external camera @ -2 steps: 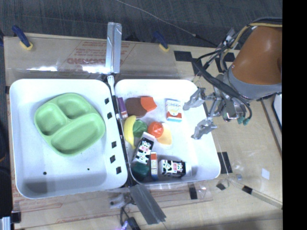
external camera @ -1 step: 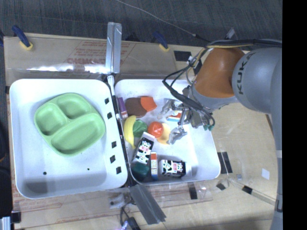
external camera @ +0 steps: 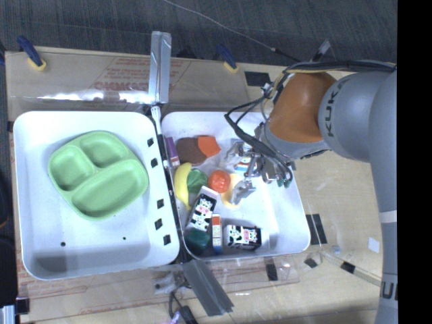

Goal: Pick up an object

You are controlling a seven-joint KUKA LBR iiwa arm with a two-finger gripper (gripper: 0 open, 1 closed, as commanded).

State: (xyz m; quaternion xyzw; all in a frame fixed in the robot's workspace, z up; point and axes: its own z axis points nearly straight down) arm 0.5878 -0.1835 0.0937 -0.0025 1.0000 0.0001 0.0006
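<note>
Two shallow white bins side by side on the bench. In the left bin [external camera: 40, 248], a green divided plate [external camera: 98, 173] with three compartments, lying toward the far left corner, tilted slightly.

In the right bin [external camera: 293, 228], a cluster of small things crowded against the left wall. Nearest the far edge, a brown block [external camera: 190, 151] touching an orange wedge-shaped piece [external camera: 208, 144], with a narrow purple item [external camera: 171, 150] just beside the dividing wall. Below these, a yellow banana-like toy [external camera: 182, 182] along the left wall, touching a green piece [external camera: 197, 179]. Just right of that, an orange-red round toy [external camera: 219, 180], near the bin's middle. Further toward the near edge, a small black-and-white cow-patterned carton [external camera: 202, 210] standing tilted, a dark green round object [external camera: 198, 240] in the near left corner, a slim orange-and-blue box [external camera: 216, 233] beside it, and a second cow-patterned carton [external camera: 242, 236] lying flat along the near edge.

Reaching in from the right, the grey arm with its orange band [external camera: 302, 107] above the wrist, black cables looped around it. Gripper [external camera: 244, 181] low over the right bin's middle, just right of the orange-red round toy and apparently touching or very near a pale yellowish item under it. Cannot tell whether the jaws are apart or together; nothing visibly clamped between them.
</note>
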